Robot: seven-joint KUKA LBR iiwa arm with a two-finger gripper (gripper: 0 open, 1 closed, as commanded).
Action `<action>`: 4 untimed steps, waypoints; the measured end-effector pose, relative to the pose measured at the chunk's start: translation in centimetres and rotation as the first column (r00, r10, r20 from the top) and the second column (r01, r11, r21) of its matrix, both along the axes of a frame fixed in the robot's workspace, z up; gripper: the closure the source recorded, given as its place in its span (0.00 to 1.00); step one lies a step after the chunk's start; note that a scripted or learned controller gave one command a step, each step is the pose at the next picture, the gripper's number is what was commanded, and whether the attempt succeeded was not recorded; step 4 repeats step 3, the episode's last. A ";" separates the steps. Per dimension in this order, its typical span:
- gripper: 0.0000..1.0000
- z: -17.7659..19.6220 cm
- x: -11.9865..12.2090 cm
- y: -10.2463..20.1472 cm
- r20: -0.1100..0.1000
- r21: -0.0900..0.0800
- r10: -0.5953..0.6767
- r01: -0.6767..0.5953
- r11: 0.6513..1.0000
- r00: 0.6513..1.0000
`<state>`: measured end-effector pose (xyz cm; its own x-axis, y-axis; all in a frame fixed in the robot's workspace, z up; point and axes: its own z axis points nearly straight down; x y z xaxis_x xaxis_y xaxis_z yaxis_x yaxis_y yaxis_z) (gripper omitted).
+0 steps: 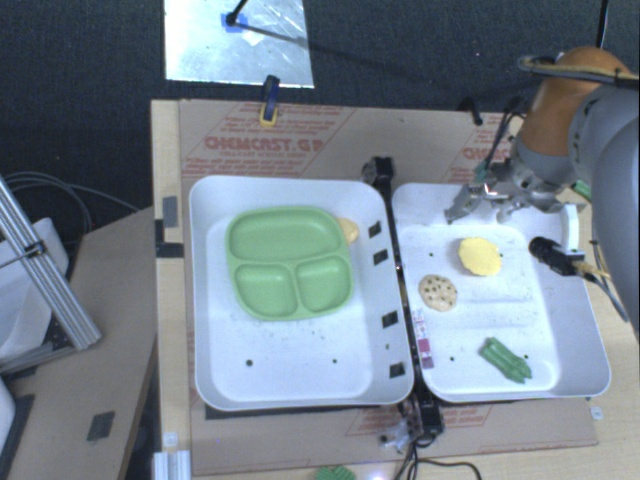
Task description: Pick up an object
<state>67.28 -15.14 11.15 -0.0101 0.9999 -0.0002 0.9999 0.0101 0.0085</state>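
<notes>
My gripper (478, 211) hangs over the back of the right bin (570, 368), its two fingers spread apart and nothing between them. A yellow round piece (480, 257) lies just in front of it, a short way below the fingertips. Further forward sits a speckled cookie (437, 291), toward the bin's left side. A green pod-like piece (506, 359) rests near the front of the same bin.
The left bin (300, 368) holds a green divided plate (290, 261) with a small yellow piece (347, 230) at its back right corner. A black divider (398, 288) runs between the bins. The arm's grey body and a black fitting (555, 253) overhang the right bin's right side.
</notes>
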 end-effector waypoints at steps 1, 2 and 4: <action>0.00 -2.9 -4.8 -2.4 -0.011 0.000 -0.011 0.011 1.000 1.000; 1.00 -1.5 -4.4 -2.3 -0.003 -0.002 -0.006 0.006 1.000 1.000; 1.00 7.9 -4.2 8.6 0.001 0.003 0.004 -0.004 1.000 1.000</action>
